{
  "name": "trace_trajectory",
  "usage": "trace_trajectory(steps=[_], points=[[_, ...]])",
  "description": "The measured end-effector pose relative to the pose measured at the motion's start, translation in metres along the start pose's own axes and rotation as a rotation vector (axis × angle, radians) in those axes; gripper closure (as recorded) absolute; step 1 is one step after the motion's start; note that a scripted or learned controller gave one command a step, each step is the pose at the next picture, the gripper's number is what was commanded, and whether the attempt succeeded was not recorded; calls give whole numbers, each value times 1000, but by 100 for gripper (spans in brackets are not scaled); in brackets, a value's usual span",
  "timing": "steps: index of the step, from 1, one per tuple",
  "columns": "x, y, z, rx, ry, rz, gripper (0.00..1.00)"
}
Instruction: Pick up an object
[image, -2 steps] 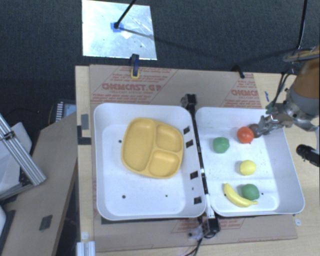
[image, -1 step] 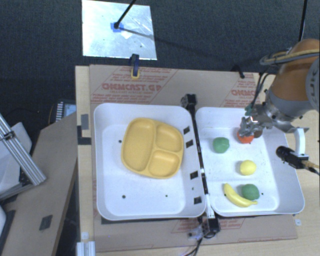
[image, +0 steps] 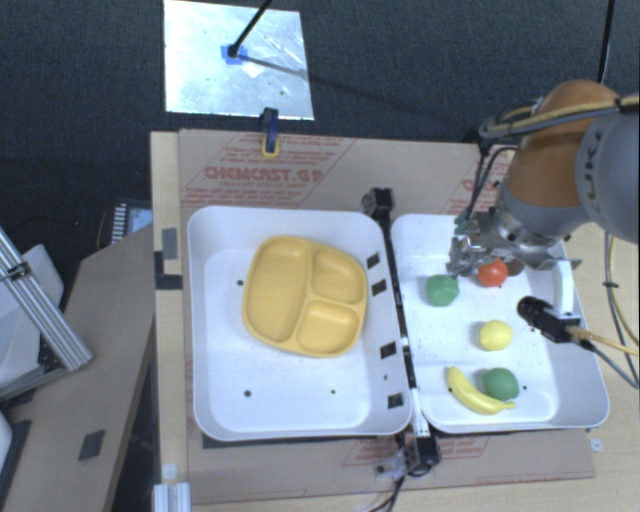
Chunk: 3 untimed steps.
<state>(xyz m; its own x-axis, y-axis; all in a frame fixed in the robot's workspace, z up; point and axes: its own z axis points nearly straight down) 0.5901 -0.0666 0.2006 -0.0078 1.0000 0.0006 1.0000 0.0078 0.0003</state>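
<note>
In the right bin (image: 580, 400) lie a red-orange tomato (image: 492, 273), a green round fruit (image: 441, 290), a yellow lemon (image: 495, 335), a banana (image: 474, 392) and a second green fruit (image: 501, 382). My gripper (image: 477, 256) hangs low over the far part of this bin, right at the tomato, which sits against its fingers. The wrist hides the fingertips, so I cannot make out whether they close on the tomato. The green round fruit lies just left of and nearer than the gripper.
The left bin (image: 215, 400) holds a yellow divided plate (image: 304, 295). A black divider (image: 392, 300) runs between the two bins. A black fitting (image: 540, 316) on a cable sits by the right bin's right side. A cardboard sheet (image: 300, 170) underlies both bins.
</note>
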Motion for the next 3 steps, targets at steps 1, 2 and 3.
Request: trace_trajectory(steps=[1,2,3], points=[[51,-16,4,1,1,-1,100],[97,-35,-12,0,1,-1,100],[147,-43,-28,-2,1,-3,100]])
